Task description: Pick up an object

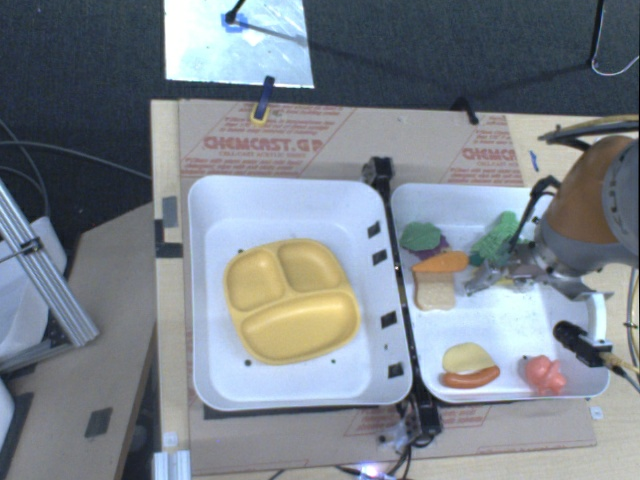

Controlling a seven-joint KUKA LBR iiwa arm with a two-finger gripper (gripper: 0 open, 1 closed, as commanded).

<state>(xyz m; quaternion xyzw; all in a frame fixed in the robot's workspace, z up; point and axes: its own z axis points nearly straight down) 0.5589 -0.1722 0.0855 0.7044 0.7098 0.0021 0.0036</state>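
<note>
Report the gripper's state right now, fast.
Gripper: low in the right bin, beside the orange carrot piece and bread slice; open or shut cannot be told.

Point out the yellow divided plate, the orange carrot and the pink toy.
yellow divided plate (291,300), camera view, centre ridge.
orange carrot (441,263), camera view, mid body.
pink toy (543,373), camera view, its middle.

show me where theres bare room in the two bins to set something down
Left bin: only thin strips around the yellow plate. Right bin: bare floor in the middle, between the bread and the pink toy. Crowded along the top, by the tool.
</note>
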